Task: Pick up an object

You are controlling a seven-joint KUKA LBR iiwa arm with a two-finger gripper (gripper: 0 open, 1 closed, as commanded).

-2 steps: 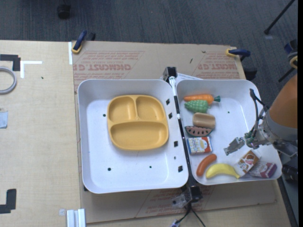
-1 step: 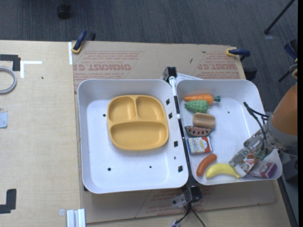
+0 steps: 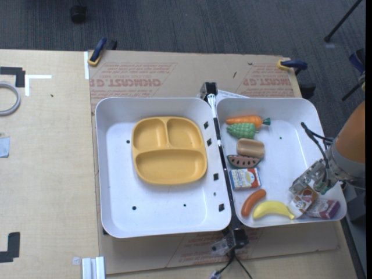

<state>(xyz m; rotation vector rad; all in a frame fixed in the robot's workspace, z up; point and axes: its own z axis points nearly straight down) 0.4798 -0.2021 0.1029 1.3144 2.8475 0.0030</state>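
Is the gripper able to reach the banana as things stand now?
Probably yes. The banana lies open from above in the right bin, just beside the gripper. Only the sausage touches its near end, which might crowd a grasp there.

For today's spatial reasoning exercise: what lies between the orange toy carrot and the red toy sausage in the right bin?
In the camera view, between carrot and sausage: green toy, tan block, watermelon slice, small carton.

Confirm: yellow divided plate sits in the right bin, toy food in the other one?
Not quite. The camera view shows the yellow divided plate in the left bin. The toy food, such as the banana and carrot, is in the right bin.
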